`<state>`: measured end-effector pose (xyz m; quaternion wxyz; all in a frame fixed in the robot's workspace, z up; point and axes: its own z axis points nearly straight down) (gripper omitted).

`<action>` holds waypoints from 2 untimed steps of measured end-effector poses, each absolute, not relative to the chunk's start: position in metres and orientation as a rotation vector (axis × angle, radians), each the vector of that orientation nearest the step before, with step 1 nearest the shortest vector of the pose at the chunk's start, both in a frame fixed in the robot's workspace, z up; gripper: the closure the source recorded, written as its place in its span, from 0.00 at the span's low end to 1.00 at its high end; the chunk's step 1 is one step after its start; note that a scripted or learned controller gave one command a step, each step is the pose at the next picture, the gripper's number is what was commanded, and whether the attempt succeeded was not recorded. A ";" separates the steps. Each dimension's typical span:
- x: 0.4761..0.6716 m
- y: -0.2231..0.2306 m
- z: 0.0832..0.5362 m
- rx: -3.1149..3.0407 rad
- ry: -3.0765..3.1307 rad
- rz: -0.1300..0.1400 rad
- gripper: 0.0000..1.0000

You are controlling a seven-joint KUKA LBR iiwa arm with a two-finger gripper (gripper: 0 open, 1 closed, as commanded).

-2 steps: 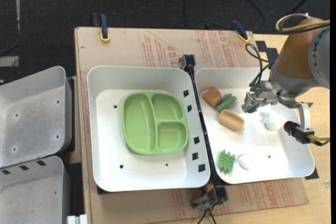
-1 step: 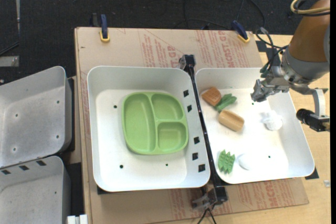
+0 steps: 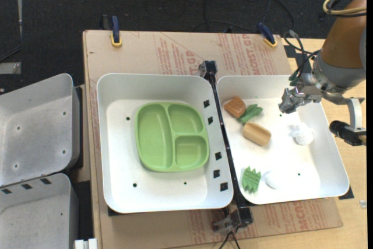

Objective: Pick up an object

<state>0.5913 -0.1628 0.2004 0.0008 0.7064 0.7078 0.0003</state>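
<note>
- The gripper (image 3: pixel 289 103) hangs over the right bin (image 3: pixel 326 183), just right of the brown bread roll (image 3: pixel 256 134); its opening cannot be told.
- Judging by position, a good pick means centring over the roll, clear of the green pod (image 3: pixel 252 113).
- Left of the roll, the left bin (image 3: pixel 116 90) holds a green divided tray (image 3: pixel 172 136); brown board (image 3: pixel 175 49) lies beneath.

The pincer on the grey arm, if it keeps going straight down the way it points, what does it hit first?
Probably the bare white floor of the right bin beneath the pincer; the crumpled white lump lies slightly aside. Depth is unclear.
</note>
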 end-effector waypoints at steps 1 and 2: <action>0.591 -0.115 0.197 2.216 2.230 0.000 1.00; 0.587 -0.059 0.215 2.213 2.231 0.003 1.00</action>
